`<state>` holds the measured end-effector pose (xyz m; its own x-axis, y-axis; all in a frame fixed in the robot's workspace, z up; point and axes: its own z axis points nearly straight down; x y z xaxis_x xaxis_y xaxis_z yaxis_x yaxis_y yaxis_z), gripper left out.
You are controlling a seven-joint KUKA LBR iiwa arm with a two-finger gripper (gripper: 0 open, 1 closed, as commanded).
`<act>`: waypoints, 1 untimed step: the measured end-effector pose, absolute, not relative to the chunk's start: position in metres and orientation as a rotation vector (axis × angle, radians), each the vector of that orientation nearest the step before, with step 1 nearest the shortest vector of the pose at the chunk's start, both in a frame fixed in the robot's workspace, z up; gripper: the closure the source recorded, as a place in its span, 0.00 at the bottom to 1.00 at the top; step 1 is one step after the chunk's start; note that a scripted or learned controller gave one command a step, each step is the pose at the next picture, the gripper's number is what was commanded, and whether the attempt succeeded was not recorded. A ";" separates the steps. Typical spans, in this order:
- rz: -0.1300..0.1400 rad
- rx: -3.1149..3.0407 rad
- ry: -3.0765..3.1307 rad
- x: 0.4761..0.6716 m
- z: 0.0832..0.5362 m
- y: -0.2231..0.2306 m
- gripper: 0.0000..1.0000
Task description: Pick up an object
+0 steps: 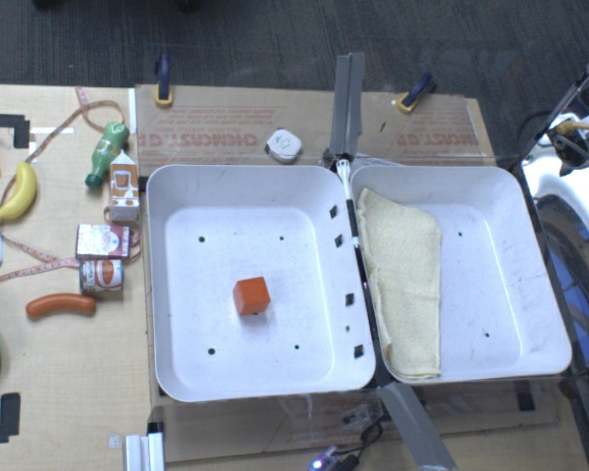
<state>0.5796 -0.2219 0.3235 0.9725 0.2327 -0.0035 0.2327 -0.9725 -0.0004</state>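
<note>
On the desk [59, 361] sit two white bins side by side. Right bin [501, 263] carries a folded towel [402, 283] along its 9 o'clock wall. Left bin [196, 292] holds an orange cube [251, 295] just toward 6 o'clock of centre — alone, touching nothing. Tool state — cannot tell.

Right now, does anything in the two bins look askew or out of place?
Mostly tidy. The cloth in the right bin lies bunched against the left wall rather than spread flat. The orange block sits slightly turned in the left bin. Nothing spilled or damaged.
</note>
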 end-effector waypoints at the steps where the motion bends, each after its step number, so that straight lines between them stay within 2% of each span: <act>1: 0.009 -3.123 -0.333 0.605 0.247 -0.173 0.00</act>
